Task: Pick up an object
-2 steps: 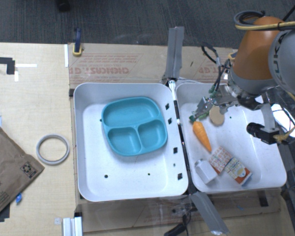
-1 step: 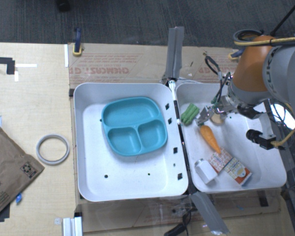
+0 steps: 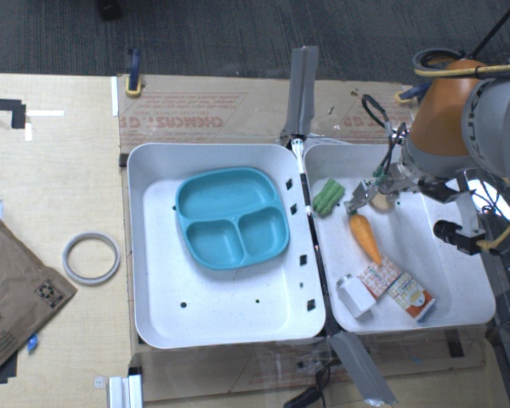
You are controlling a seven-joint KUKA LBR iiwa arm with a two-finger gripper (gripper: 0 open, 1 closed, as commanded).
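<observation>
- Your arm (image 3: 459,117) comes in from the right, grey with the orange band showing above the wrist, and sits over the back part of the right bin (image 3: 459,313).
- The pincer (image 3: 370,195) is low in that bin, near its back left corner. You can't tell from this angle whether it's wide or narrow; the tip is a small tangle of metal and cable. Nothing visibly sits between its tips.
- The orange carrot (image 3: 365,237) lies just in front of the pincer, slanted, its near end close to the tip. Whether they touch is not clear.
- The green object (image 3: 327,197) lies just left of the pincer, close to the divider between the bins.
- Toward the front of the right bin you have a small white box (image 3: 354,295) and a flat packet with red and orange print (image 3: 397,288), right next to each other, well clear of the pincer.
- The left bin (image 3: 153,304) holds a teal divided plate (image 3: 232,217) with three compartments, lying flat near the middle.
- On the surface (image 3: 51,177) left of the bins: a roll of tape (image 3: 91,257) lying flat, and a brown cardboard box (image 3: 13,291) at the edge of frame.
- A printed cardboard sheet (image 3: 212,109) lies behind the bins.
</observation>
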